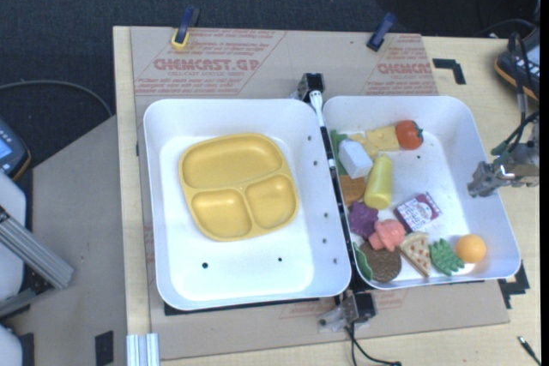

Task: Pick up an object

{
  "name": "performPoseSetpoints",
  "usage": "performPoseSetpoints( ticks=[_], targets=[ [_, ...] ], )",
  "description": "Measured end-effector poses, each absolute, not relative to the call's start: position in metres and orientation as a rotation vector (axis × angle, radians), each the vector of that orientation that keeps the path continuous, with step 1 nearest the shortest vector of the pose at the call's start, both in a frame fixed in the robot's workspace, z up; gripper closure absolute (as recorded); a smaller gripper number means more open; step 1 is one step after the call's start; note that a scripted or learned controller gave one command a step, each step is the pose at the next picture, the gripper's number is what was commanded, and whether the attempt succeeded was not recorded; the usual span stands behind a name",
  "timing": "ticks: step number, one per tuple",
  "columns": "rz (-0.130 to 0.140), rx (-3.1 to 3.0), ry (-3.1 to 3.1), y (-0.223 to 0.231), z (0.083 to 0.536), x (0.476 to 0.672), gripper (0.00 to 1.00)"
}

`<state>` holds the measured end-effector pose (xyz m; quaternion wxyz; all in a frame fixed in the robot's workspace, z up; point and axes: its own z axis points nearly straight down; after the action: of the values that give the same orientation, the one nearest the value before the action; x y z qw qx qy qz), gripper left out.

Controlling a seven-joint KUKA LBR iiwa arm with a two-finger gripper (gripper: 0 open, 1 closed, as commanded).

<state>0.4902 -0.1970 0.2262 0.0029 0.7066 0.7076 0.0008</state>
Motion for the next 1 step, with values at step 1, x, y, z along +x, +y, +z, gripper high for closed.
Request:
performPoseSetpoints(
  ticks=[1],
  targets=[
    [0.004,2.212,2.226,-0.1462,0.2217,0.5284,1.0]
  ],
)
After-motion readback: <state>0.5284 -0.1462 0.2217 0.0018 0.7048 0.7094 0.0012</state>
